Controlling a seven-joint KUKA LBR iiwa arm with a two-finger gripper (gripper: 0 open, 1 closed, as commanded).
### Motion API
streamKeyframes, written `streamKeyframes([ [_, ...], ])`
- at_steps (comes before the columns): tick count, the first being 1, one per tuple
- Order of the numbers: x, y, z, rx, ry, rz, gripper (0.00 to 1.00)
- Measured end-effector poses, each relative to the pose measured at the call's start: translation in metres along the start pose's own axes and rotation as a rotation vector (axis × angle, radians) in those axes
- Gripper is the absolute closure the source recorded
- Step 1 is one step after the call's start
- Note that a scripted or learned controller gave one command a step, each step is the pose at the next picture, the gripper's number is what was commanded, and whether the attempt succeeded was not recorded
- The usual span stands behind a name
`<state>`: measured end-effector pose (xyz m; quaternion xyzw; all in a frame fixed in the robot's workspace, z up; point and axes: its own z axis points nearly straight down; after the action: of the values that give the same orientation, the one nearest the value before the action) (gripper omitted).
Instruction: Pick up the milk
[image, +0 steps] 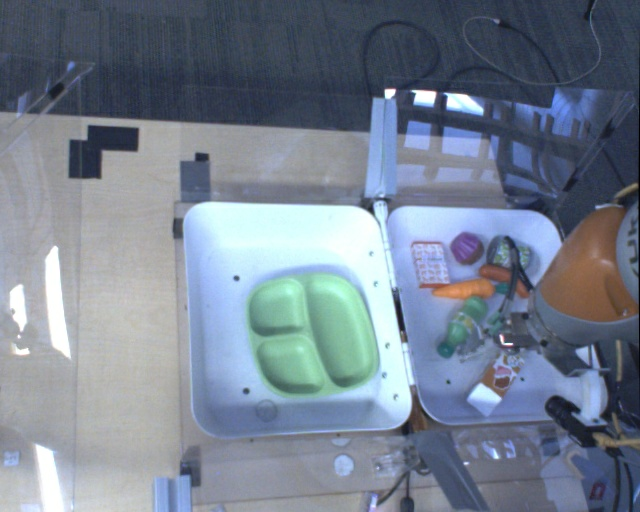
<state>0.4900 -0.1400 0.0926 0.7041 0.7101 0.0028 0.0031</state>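
Observation:
The milk (495, 386), a small white carton with a red and orange label, lies tilted near the front edge of the right bin (440, 400). My gripper (507, 338) hangs just behind the carton, a little further into the bin, beside a green bottle (460, 333). The arm's orange band (590, 282) covers the bin's right side. Nothing shows that the gripper holds the carton.
Behind the gripper in the right bin lie a carrot (462, 290), a pink box (430, 265), a purple item (466, 247) and a dark green item (512, 254). The left bin (215, 300) holds a green divided plate (310, 332). A metal frame (380, 150) stands behind the bins.

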Motion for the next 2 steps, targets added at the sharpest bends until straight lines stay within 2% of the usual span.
streamKeyframes([
  [1,-0.028,0.002,0.003,-0.006,-0.002,-0.228,0.00],
  [2,-0.026,0.005,-0.009,-0.013,-0.002,-0.230,1.00],
])
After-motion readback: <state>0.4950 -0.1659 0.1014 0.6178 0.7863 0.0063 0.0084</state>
